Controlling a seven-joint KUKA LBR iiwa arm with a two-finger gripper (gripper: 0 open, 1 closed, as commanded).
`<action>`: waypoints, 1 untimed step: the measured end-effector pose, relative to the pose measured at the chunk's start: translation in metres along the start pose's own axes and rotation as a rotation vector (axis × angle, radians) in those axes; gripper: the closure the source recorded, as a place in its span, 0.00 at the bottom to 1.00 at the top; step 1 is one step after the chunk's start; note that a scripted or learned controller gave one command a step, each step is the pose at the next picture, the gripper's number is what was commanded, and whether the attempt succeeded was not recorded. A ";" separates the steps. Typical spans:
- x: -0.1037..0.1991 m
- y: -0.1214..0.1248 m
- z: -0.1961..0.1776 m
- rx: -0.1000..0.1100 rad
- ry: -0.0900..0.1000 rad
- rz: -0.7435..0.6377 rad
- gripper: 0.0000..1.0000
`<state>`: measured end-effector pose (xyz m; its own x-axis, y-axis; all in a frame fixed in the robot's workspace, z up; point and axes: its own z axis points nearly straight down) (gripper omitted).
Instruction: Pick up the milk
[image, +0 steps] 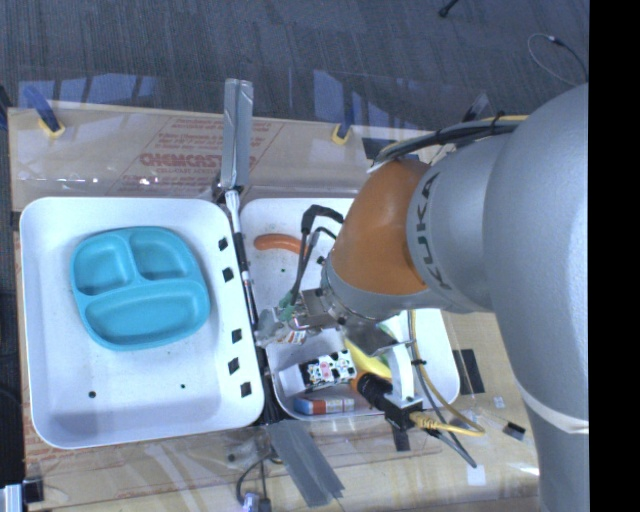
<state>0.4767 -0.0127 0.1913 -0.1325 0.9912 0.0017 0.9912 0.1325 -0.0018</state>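
Note:
A small white carton with dark and coloured print, which looks like the milk (327, 371), lies in the right bin (262, 215) near its front wall. My gripper (288, 322) hangs low over the middle of that bin, just behind and left of the carton. The grey arm with its orange band covers most of the bin. Nothing shows as held by the gripper.
An orange sausage-shaped thing (276, 241) lies at the back of the right bin. A red-and-white tube (326, 405) rests against the front wall, and a yellow thing (363, 361) sits right of the carton. The left bin (40, 320) holds a blue divided plate (140, 285).

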 end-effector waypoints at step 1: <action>0.049 0.013 -0.033 -0.002 -0.002 -0.272 1.00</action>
